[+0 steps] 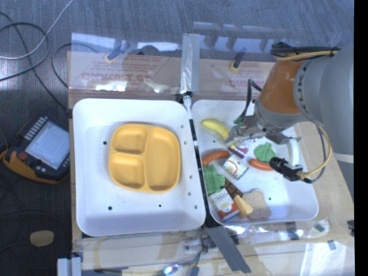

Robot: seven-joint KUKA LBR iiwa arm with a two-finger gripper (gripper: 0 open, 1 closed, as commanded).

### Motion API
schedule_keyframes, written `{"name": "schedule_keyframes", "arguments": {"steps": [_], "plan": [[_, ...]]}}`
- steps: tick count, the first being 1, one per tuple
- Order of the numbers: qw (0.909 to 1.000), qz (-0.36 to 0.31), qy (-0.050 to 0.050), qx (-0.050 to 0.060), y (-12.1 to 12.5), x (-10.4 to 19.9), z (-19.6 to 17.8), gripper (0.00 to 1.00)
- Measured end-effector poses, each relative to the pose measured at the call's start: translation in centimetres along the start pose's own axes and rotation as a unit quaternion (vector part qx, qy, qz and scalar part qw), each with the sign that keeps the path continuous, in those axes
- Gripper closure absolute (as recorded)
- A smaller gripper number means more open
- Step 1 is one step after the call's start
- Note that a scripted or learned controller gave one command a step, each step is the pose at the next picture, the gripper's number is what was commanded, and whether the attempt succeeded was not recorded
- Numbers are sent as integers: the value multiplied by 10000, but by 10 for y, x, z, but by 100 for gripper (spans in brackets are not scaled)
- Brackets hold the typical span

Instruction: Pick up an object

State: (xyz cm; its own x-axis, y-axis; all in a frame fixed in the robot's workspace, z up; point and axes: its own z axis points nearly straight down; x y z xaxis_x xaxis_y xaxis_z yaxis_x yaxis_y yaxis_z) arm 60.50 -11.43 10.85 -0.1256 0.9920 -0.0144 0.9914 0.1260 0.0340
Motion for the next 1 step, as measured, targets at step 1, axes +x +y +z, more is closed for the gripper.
{"name": "schedule_keyframes", "arguments": {"steps": [1], "plan": [[9925,1205,38,188,58,46,-74,100]]}}
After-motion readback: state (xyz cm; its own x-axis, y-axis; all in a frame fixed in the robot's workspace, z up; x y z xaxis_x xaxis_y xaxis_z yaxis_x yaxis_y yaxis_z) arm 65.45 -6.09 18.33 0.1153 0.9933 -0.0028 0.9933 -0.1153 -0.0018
